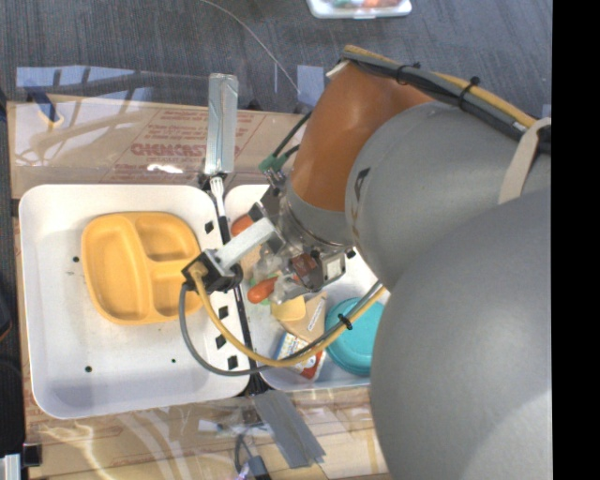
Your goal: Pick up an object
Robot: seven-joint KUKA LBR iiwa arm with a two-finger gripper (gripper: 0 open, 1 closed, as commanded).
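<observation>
Dark grey ribbed flooring (112, 33) lay beyond the bench, well above the end effector. A brown cardboard sheet (122, 141) with red print covered the bench top up and to its left. A pale tray (361, 7) sat at the far edge.

I am watching my arm (441, 234) reaching in from the right of the camera view, its broad grey links taking up most of that side. The orange band (347, 131) above the wrist is sitting high in the middle, and below it the wrist is angling down and toward the left. The gripper (281, 272) is hanging low at the end of the wrist, pointing downward, with its metal body crowded by fittings, so I am not able to make out how its working end is set. A black hose and a yellow hose (225, 337) are looping out beneath the wrist and curving back toward the arm.
</observation>
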